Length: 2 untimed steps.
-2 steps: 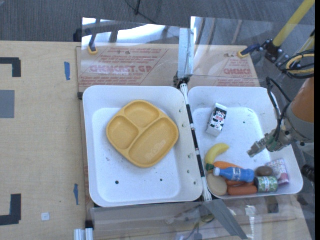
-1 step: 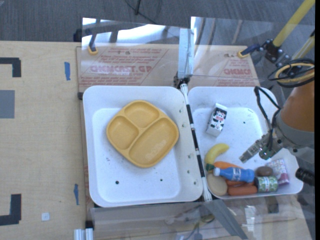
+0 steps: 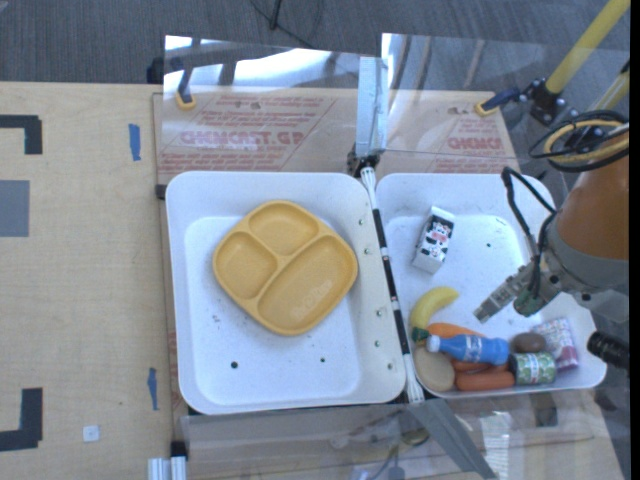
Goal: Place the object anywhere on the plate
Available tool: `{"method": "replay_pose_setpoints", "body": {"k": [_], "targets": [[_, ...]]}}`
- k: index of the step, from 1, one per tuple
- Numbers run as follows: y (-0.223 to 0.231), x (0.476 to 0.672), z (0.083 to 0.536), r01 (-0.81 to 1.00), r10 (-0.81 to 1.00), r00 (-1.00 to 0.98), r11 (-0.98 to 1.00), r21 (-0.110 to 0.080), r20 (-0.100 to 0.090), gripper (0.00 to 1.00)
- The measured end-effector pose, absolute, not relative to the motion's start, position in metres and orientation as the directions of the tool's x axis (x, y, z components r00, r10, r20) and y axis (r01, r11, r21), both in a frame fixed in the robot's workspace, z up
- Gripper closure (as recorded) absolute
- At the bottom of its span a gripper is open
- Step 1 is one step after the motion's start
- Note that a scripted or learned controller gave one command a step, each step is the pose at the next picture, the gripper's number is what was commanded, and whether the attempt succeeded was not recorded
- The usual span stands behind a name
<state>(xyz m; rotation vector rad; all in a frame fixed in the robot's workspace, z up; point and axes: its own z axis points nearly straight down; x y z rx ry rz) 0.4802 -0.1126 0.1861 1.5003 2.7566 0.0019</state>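
camera view, looking down at a slant: we see the bench [image 3: 70, 268] with two shallow white bins side by side. the left bin [image 3: 200, 368] carries the yellow plate [image 3: 286, 266], a three-compartment dish lying flat near the bin's middle, nothing resting on it. the right bin [image 3: 490, 233] holds all the loose items. a small milk carton [image 3: 434, 239], white with black patches, lies alone in the upper middle of that bin, well apart from the rest. along the near edge we note a cluster: a banana [image 3: 434, 305] at the left, just below it a carrot [image 3: 455, 330], then a blue and white bottle [image 3: 470, 348] lying on its side, a round tan piece [image 3: 432, 369] under the bottle's cap end, a red sausage-like piece [image 3: 487, 378], a green can [image 3: 534, 368] on its side, a dark brown lump [image 3: 529, 343] just above the can, and a pink packet [image 3: 560, 340] at the far right. these pieces touch or overlap one another. the arm [image 3: 595, 218] enters from the right, orange band showing, and the tool [image 3: 505, 300] hangs over the right bin just above the cluster, between the carton and the can. we cannot tell how the tool stands, apart or together, and we see nothing held in it.
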Motion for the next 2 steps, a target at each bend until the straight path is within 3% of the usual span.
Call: {"method": "replay_pose_setpoints", "body": {"k": [1,2], "targets": [[-0.120,0.480,0.190,0.754,0.754,-0.656,0.657,0.002,-0.003,1.00],[-0.120,0.480,0.212,0.760,0.760,-0.650,0.650,0.003,-0.003,1.00]]}}
